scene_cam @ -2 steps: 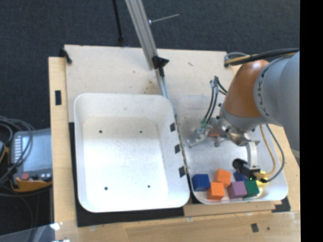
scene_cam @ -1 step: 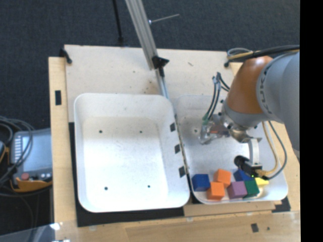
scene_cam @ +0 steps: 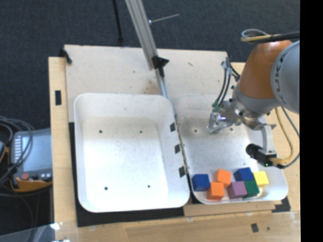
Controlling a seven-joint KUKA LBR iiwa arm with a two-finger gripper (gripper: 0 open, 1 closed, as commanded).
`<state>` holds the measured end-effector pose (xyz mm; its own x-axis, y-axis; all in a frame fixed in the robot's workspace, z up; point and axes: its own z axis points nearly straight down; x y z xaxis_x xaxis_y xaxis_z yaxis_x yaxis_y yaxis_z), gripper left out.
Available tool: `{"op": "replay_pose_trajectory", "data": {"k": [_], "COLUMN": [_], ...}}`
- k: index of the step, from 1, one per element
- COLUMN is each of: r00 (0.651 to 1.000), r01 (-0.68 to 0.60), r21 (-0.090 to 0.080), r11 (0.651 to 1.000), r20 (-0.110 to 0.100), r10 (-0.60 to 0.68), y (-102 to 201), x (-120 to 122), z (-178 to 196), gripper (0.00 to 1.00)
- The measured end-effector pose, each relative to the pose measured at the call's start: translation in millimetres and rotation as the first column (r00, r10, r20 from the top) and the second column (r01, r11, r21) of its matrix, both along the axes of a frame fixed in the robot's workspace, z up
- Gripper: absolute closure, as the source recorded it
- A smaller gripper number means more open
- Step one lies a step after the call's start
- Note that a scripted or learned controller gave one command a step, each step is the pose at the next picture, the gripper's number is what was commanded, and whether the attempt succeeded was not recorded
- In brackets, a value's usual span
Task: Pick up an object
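Note:
Several small coloured blocks lie clustered at the near edge of the right bin [scene_cam: 202,150]: a blue block [scene_cam: 201,181], two orange blocks [scene_cam: 223,176] [scene_cam: 216,190], a purple block [scene_cam: 236,189], a green block [scene_cam: 252,187], a second blue block [scene_cam: 244,174] and a yellow block [scene_cam: 261,178]. My gripper [scene_cam: 218,123] hangs over the far half of the right bin, well apart from the blocks, pointing left and down. Nothing shows between its tips.
The left bin [scene_cam: 126,150] sits beside the right one. A slanted metal pole [scene_cam: 144,29] rises from the bench behind the bins. Cables run along the arm at the right. A control pendant [scene_cam: 28,158] lies off the bench at the left.

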<state>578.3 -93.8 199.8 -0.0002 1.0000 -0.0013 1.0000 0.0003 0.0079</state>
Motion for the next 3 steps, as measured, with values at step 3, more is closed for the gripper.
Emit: {"op": "replay_pose_trajectory", "data": {"k": [3], "r00": [1.000], "r01": [-0.007], "r21": [0.002], "r11": [1.000], "r20": [-0.006], "r10": [0.007], "y": [104], "x": [26], "z": [24], "gripper": [1.00]}}
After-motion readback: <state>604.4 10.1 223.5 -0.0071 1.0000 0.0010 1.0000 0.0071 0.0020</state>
